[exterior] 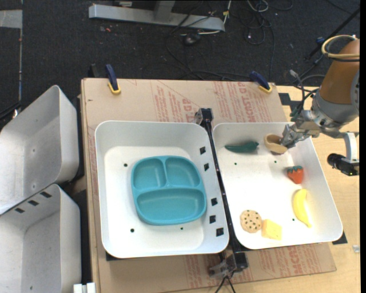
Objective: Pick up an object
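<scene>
Gripper (290,137) positioned at far corner of right bin (329,189), touching tan object (275,143); finger state cannot be told. Left of tan object: green item (242,147). Nearer: strawberry (295,174), banana (301,207).

From my seat I look down on a brown board (171,97) lying over the bench, printed with red lettering and pinned at its far edge by two clamps with yellow and blue handles (112,79), (261,82). Beyond it the floor is dark carpet (57,40) strewn with black cables (269,34), with a grey metal bar (154,16) lying across the top. At the left, two spare white tubs (34,143) sit stacked off the board.
</scene>
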You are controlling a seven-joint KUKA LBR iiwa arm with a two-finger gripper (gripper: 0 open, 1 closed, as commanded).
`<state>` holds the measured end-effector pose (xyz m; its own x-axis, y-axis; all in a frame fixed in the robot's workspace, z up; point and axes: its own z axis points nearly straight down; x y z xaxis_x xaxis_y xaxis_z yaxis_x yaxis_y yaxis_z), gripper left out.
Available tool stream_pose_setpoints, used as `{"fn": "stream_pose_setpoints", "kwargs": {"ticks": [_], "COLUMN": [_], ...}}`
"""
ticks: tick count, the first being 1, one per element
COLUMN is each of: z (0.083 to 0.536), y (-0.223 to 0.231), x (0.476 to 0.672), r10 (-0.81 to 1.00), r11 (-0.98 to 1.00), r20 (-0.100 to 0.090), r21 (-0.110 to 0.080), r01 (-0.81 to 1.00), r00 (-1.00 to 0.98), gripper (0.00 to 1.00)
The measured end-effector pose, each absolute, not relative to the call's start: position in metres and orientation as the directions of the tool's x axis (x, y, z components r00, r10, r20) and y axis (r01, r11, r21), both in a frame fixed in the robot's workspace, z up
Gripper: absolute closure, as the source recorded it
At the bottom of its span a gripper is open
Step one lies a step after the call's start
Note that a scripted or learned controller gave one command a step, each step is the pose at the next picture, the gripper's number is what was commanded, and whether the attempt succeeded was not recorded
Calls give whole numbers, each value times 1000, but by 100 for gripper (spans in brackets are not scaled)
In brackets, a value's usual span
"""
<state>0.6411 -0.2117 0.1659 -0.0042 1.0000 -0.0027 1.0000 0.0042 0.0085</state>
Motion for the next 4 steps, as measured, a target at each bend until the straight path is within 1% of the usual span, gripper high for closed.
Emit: {"fn": "stream_pose_setpoints", "kwargs": {"ticks": [1,2,3,4], "z": [211,274,282,275], "y": [-217,-217,-217,-181], "x": [642,649,650,627], "r10": [1000,1000,1000,1000], "r11": [4,4,4,5], "r20": [-3,-3,-2,0], "r21": [7,8,4,-2], "r01": [1000,1000,1000,1000], "r00": [-4,-4,-4,-5], "gripper": [100,100,100,100]}}
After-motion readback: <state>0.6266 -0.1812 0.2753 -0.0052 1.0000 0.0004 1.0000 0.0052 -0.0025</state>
